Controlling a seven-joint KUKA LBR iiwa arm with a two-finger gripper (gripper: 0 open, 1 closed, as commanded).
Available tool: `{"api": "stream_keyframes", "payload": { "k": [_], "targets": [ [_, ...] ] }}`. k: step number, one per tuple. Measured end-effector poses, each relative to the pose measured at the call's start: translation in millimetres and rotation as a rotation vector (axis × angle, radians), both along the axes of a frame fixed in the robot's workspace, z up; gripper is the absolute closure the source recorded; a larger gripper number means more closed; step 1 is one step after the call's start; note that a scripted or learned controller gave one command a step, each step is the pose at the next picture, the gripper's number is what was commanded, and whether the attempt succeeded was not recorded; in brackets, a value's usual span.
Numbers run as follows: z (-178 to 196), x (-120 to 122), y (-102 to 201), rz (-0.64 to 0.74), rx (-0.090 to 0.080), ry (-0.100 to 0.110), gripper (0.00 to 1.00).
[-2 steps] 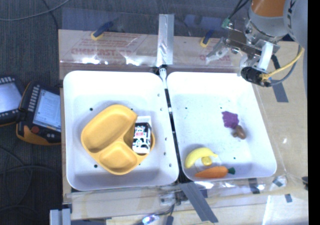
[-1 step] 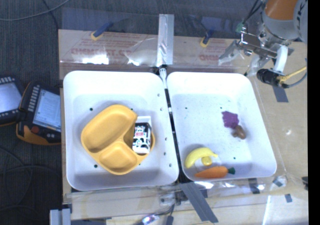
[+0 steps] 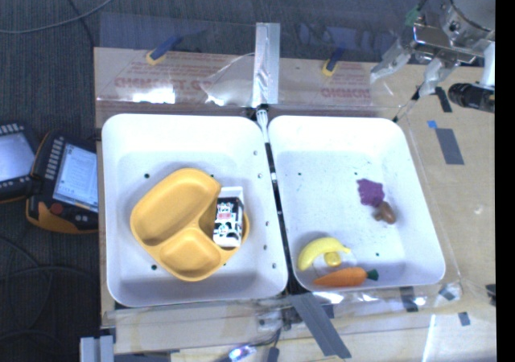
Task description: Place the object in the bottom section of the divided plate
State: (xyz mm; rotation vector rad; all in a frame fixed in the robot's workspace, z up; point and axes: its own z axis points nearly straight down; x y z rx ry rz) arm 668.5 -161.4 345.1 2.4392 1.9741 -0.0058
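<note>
At plate (image 3: pixel 179 220) rt edge: carton (image 3: pixel 228 222), pincer (image 3: pixel 412 63) well apart

You have a pale wooden bench (image 3: pixel 475 215) carrying 2 shallow white bins side by side: the left bin (image 3: pixel 121 159) and the right bin (image 3: pixel 418 191), their inner rims touching. Blue tape strips (image 3: pixel 448 146) lie on the bare bench to the right.
</note>
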Motion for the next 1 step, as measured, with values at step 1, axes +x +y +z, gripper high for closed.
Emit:
{"api": "stream_keyframes", "payload": {
  "k": [1],
  "targets": [
    [69.1, -3.5, -36.8, 0.109, -0.001, 0.000, 0.00]
  ]
}}
